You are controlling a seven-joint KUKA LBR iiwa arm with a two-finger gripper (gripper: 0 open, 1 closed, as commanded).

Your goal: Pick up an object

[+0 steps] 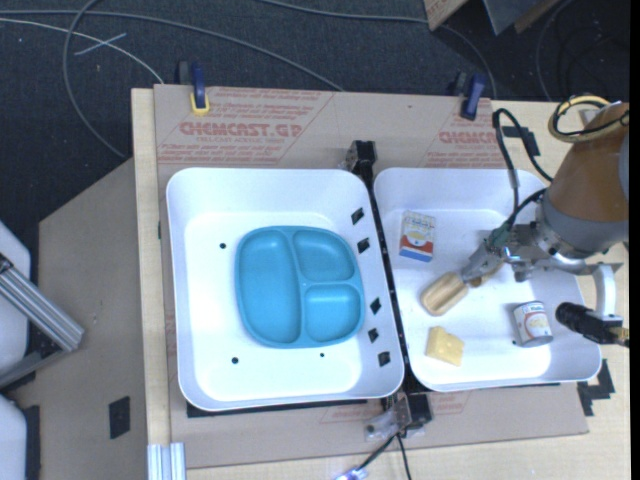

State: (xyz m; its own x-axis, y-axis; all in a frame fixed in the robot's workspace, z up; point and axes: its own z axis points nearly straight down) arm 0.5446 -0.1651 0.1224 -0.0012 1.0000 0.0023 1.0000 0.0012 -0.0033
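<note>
Gripper (478,271) was down in the right bin (470,373), right by the bread roll (444,293). Honestly couldn't tell its grip state, so nothing looked picked up yet.

Both bins (190,268) are plain white. The divided plate (298,285) is bright turquoise, the bread roll (444,293) tan, the cheese wedge (445,346) pale yellow, the little carton (417,236) white with orange-blue print, the can (532,323) silvery.

In the right bin (480,183), a carton (417,236), bread roll (444,293), cheese wedge (445,346) and can (531,322) crowd it; bare floor lies between them.
</note>
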